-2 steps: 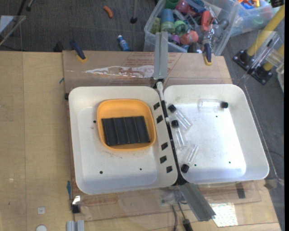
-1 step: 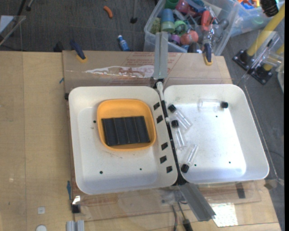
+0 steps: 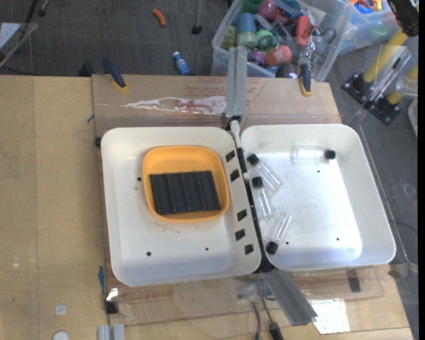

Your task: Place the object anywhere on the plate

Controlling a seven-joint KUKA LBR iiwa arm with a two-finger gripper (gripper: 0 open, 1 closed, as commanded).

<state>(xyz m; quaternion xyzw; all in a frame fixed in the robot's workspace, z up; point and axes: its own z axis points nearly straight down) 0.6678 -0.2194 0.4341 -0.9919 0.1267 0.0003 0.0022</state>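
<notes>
At the top right corner of the camera view a dark rounded shape [image 3: 408, 14] is showing against the frame edge, black with a small pale patch on it. It is too cut off to tell whether it is belonging to the robot's body. Just below it a yellow bar [image 3: 393, 45] is slanting down to a black base [image 3: 372, 93]. Whether these two are belonging to the robot cannot be told either.

No text, label, brand or number can be read. Faint reddish print on the cardboard [image 3: 179, 99] at upper centre is too blurred to make out.
</notes>
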